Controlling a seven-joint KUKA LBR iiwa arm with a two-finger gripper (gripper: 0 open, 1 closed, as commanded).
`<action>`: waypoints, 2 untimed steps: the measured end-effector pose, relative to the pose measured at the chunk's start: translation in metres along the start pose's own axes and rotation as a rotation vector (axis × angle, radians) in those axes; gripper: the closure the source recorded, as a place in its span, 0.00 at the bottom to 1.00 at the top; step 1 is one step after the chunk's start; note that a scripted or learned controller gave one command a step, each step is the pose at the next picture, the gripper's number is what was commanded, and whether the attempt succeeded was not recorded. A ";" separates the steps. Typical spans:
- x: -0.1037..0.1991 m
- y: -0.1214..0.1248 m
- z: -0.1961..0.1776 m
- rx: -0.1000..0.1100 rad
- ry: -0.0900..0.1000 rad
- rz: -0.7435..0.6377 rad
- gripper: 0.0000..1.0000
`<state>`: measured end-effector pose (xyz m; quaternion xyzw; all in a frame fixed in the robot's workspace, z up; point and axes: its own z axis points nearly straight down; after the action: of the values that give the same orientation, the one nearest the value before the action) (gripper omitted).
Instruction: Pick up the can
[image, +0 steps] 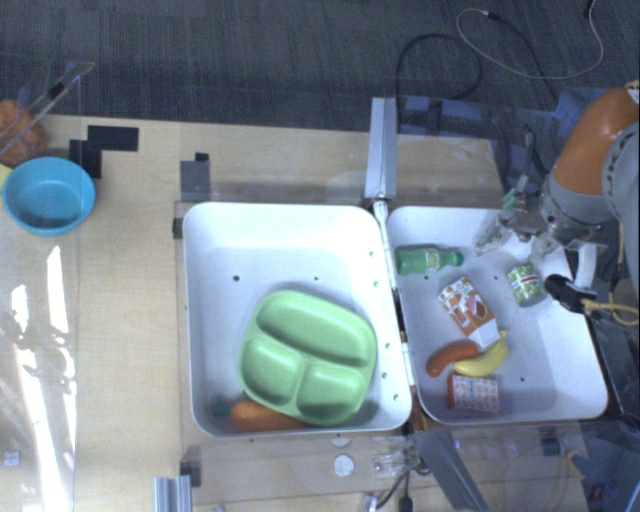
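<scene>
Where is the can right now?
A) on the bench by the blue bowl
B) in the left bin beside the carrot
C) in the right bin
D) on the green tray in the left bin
C: the can lies in the right bin, right of the carton.

Here's the arm reaching in from the right, pincer (520, 232) over the far corner of the right bin (570, 360). The can (524, 284) sits just beside it, green label showing. Along the far wall a green bottle (428, 260) lies on its side. In the middle a packet (466, 304), then sausage (452, 356) and banana (482, 360) touching, with a red box (473, 393) just in front. In the left bin (230, 260), a green plate (308, 355) partly hides a carrot (258, 415). Blue bowl (48, 195) far left on the worktop (110, 330).
</scene>
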<state>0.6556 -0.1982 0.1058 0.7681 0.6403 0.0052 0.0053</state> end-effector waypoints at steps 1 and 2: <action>-0.001 -0.010 0.017 0.007 0.000 -0.159 0.00; 0.004 0.015 0.018 0.016 0.009 -0.222 0.00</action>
<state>0.6715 -0.1965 0.0880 0.6924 0.7215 0.0028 -0.0030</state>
